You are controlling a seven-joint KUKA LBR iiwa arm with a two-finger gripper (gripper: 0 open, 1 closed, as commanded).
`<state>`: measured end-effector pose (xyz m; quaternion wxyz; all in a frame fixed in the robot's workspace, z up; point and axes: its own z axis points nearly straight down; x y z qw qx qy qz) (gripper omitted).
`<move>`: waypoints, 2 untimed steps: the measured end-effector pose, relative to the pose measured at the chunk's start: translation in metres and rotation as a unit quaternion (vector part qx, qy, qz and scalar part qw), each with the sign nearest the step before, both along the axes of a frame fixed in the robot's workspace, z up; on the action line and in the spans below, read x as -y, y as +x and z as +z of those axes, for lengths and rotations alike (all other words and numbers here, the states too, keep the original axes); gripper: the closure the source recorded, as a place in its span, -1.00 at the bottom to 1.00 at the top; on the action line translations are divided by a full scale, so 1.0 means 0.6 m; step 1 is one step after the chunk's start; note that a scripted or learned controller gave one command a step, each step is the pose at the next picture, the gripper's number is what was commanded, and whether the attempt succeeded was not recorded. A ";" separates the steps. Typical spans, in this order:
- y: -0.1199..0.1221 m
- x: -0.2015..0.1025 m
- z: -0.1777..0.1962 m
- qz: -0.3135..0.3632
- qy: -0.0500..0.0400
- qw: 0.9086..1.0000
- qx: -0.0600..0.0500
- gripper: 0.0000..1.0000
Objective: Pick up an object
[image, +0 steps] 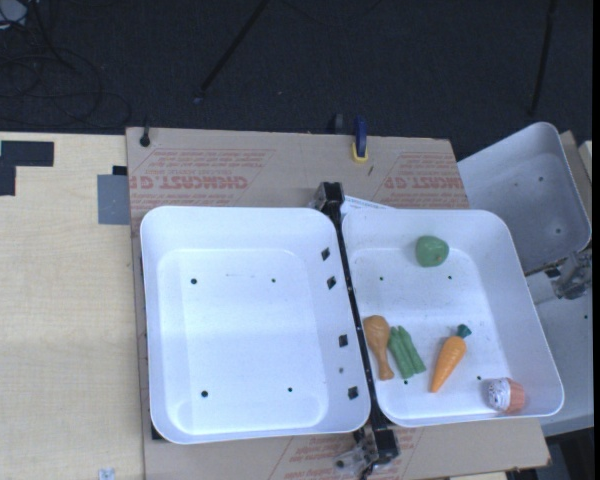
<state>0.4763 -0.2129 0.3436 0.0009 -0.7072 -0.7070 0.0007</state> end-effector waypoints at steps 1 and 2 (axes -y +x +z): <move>0.000 0.000 -0.010 0.000 0.000 1.000 0.000 1.00; 0.000 0.000 -0.026 -0.001 0.000 1.000 0.000 1.00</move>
